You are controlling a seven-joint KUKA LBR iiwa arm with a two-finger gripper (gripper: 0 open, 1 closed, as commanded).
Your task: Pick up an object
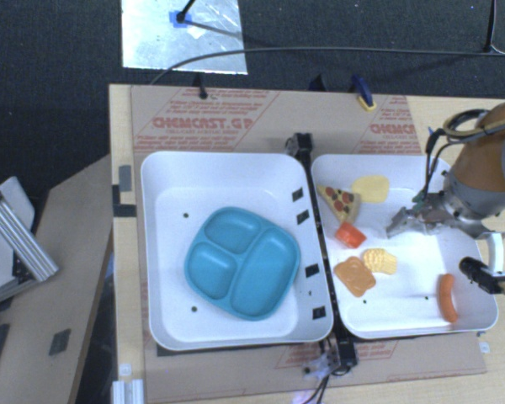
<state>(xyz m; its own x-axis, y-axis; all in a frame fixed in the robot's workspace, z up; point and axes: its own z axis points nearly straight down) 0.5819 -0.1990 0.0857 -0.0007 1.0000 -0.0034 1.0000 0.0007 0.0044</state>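
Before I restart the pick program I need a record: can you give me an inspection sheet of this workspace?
Surface: bench bearing left bin and right bin.
Job's things: in the right bin, pizza slice, yellow piece, red piece, waffle, toast, sausage.
Clutter: blue divided plate in the left bin.
Grippers: tool over the right bin, holding nothing.
Cables: black cable behind the bench.
Surroundings: foil sheet on dark floor.
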